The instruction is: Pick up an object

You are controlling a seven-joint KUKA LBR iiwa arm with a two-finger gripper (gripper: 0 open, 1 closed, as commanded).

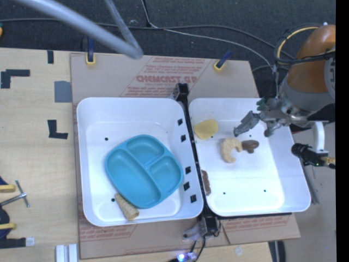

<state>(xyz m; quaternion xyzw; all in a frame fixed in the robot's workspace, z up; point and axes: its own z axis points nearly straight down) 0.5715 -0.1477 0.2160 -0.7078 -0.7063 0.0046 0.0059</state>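
In the right bin (294,198), a pale curved piece (230,149) lay touching a small brown piece (250,145), with a yellow disc (206,129) nearby. The end effector (257,125) hovered just above them, fingers spread, pinching nothing. The pale piece looked light and firm, best pinched across its middle.

Blue tray (143,171) – smooth glossy plastic. White bins (87,146) – smooth plastic, slight sheen. Board beneath (163,78) – matt brown cardboard, printed red.

you lose the arm (319,64) past the right edge, and a blurred grey bar (71,18) crosses the top left corner.
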